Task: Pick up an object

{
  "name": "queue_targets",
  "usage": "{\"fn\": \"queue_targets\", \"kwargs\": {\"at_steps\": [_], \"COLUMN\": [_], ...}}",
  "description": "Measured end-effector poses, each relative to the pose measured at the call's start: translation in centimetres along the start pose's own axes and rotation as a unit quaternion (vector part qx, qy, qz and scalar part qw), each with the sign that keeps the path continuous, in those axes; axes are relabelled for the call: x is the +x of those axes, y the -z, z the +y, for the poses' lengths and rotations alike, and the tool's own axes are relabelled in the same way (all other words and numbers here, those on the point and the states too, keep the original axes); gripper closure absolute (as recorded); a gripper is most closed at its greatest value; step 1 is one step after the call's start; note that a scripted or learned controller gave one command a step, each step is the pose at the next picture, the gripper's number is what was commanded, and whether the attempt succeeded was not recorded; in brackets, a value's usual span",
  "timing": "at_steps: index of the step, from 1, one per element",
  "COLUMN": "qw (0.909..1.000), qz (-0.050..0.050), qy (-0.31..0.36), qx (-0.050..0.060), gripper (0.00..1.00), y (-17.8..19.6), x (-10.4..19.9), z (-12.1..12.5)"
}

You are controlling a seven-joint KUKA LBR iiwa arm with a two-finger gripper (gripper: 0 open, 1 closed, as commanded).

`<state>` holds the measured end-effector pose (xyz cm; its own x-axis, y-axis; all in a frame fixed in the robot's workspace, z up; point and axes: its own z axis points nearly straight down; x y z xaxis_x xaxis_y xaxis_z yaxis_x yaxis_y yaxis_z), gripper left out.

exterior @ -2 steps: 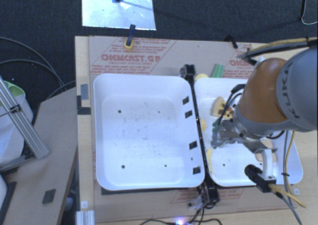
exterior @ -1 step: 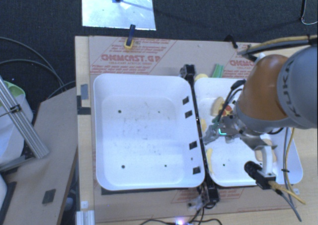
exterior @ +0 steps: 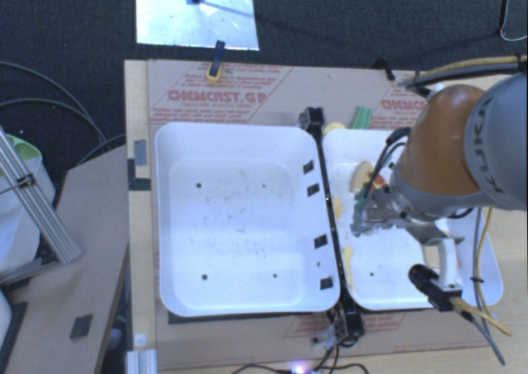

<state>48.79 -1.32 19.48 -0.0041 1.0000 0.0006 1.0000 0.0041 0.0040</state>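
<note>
So the near edge of the desk (exterior: 247,347) has a little tangle of wires and a clip right where the two bins meet. Just past that, the left bin (exterior: 239,224) sits with a bare white floor, only a few small dark dots on it. The right bin (exterior: 371,290) is right up against it, sharing the black hinge strip with its row of dark tabs.

The arm (exterior: 462,149) comes in over the right bin, orange band and all, and blocks a good chunk of that bin. The jaws (exterior: 367,220) hang low inside the right bin, near the hinge strip, but they're a dark blur from here, so I can't tell if they're spread or pinched on anything.

Right beside the jaws, a bit further back in the right bin, there's a pale yellow object (exterior: 361,174). Another yellowish bit (exterior: 333,128) sits at that bin's far rim, with a green thing (exterior: 362,118) just beside it, outside the rim. Further back from the bins there's a shiny metal sheet (exterior: 196,1) on the dark carpet.
</note>
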Motion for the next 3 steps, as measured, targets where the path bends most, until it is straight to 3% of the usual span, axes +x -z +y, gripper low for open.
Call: {"fn": "queue_targets", "kwargs": {"at_steps": [1,2,3], "qw": [1.0000,1.0000,1.0000], "qz": [0.002,-0.002,0.000], "qy": [0.003,-0.006,-0.001], "qx": [-0.005,-0.004,0.007], "gripper": [1.00,1.00,1.00], "y": [10.8,17.9,-1.9], "x": [5.2,-4.5,-1.3], "z": [0.1,0.0,3.7]}}
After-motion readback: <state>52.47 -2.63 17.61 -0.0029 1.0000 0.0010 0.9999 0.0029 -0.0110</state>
